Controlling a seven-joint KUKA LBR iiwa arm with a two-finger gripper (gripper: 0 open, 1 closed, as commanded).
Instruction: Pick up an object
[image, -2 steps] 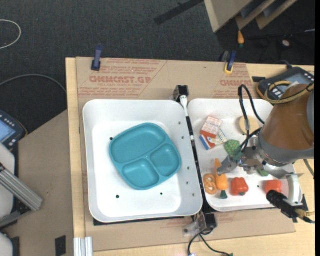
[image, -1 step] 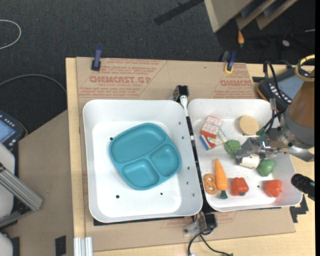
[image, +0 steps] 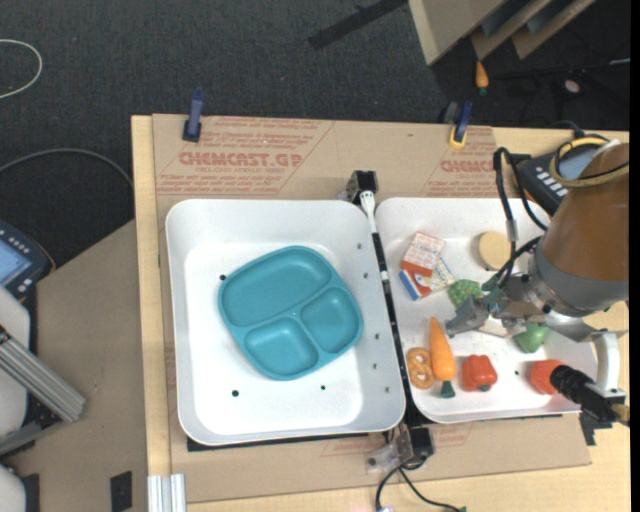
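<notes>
The right bin (image: 560, 405) holds several toy foods. A red, white and blue carton (image: 423, 264) lies near its left wall, with a tan round cookie (image: 492, 248) to its right. A green broccoli piece (image: 463, 293) sits mid-bin. An orange carrot (image: 441, 350), a pretzel (image: 419, 368) and a red pepper (image: 479, 372) lie along the front. A red tomato (image: 543, 376) and a small green piece (image: 530, 338) are at the right. My gripper (image: 492, 314) hangs low over the bin's middle, just right of the broccoli and above the pepper.
The left bin (image: 190, 330) holds a teal divided plate (image: 290, 312). A black divider rail (image: 378, 262) runs between the two bins. The arm's orange and grey body (image: 590, 240) covers the right bin's right side, with cables (image: 512, 215) looping above.
</notes>
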